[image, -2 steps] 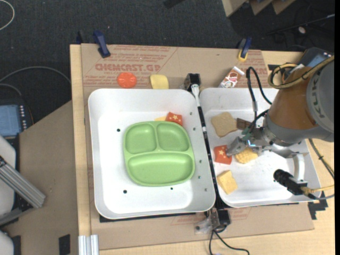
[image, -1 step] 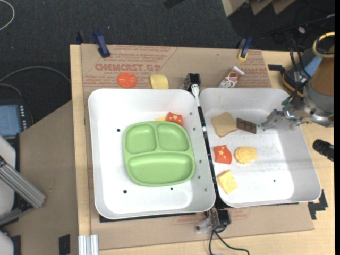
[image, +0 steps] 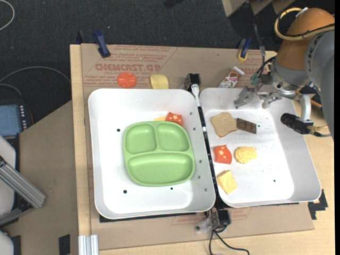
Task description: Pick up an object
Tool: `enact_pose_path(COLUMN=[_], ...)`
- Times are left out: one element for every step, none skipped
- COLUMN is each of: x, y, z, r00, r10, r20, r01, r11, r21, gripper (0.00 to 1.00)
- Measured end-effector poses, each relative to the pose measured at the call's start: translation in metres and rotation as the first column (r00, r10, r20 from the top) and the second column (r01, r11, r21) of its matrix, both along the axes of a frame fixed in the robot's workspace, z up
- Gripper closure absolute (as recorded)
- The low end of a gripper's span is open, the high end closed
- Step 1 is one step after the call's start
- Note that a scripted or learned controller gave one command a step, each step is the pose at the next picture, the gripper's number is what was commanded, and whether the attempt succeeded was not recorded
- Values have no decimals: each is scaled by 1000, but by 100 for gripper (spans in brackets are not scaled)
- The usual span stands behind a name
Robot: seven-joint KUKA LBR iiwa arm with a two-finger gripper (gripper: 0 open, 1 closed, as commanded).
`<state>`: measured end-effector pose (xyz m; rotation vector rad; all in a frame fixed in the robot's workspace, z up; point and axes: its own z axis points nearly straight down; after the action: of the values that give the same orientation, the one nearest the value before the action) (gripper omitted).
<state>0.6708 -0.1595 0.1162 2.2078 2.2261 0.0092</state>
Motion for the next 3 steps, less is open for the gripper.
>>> enact_pose_path(x=[-52,-137,-95], y=[3,-63,0], z=[-31,-26,-30], r00=[1000,1000,1000], r10=[-11,-12,-2], r20=[-7,-13,-4], r01=[11,12,2], r11=[1000,1000,1000], r21=[1,7,1], gripper=[0,0,0])
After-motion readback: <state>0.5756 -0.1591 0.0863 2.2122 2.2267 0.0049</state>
